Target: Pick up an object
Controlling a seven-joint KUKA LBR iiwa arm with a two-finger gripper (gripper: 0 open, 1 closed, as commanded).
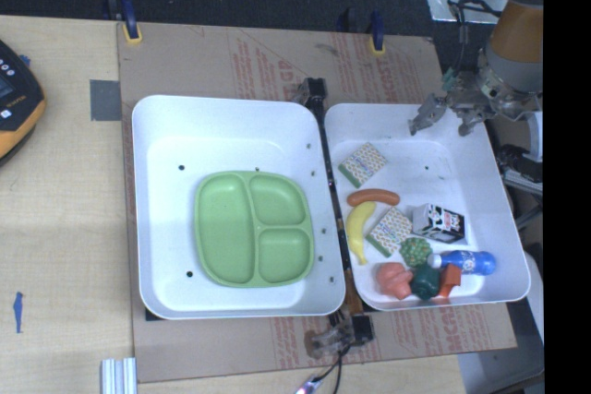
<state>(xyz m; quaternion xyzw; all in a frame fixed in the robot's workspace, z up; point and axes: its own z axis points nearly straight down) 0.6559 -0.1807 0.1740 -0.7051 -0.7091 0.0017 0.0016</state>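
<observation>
Objects: a loose cluster of small items lies in the right bin (480,163), mostly toward its 6 o'clock half; none is lifted.
Checkered packets: 2 seen; one (362,163) at about 10 o'clock within the bin, the other (389,231) near the centre, touching the banana.
Sausage: a red-brown sausage (373,197) lies crosswise between the 2 packets.
Banana: a yellow banana (360,230) lies along the bin's 9 o'clock wall, just below the sausage.
Carton: a small black-and-white carton (438,222) sits at 3 o'clock of the lower packet.
Bottle: a blue bottle (467,262) lies on its side near the 5 o'clock corner.
Corner pile: a green lumpy piece (415,249), an orange piece (392,280) and a dark green piece (426,283) are crowded together at 6 o'clock; what each is cannot be told for certain.
Gripper: the gripper (450,113) hangs over the right bin's 1 o'clock rim, well apart from the cluster; its 2 fingers are splayed wide, with nothing between them.
Arm: the grey arm with an orange band (519,32) enters from 3 o'clock.
Left bin: the left bin (166,152) holds a green divided plate (254,228) with 3 compartments, lying flat toward its 5 o'clock side.
</observation>
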